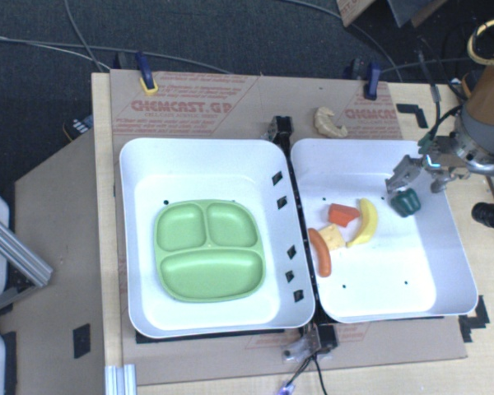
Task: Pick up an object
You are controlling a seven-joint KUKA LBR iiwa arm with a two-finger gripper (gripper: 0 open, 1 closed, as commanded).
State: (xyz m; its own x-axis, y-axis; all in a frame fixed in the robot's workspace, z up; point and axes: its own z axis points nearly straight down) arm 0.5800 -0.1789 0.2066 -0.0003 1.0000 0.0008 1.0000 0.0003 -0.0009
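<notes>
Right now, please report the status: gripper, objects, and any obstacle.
Gripper over right bin, upper right part. Green object at its tip, grasp unclear. Banana, orange pieces lie apart, left of it. Nothing blocking.

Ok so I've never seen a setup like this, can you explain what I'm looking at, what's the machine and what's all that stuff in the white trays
This is one camera fixed above a workbench, looking down at a slant. The machine at the right is a grey robot arm ending in a two-finger gripper. It hangs over the right white bin, just above a small dark green object; whether it grips that object is unclear. The same bin holds toy food: a yellow banana, an orange-red wedge, a pale yellow block and a red sausage. The left white bin holds a green divided plate.
</notes>
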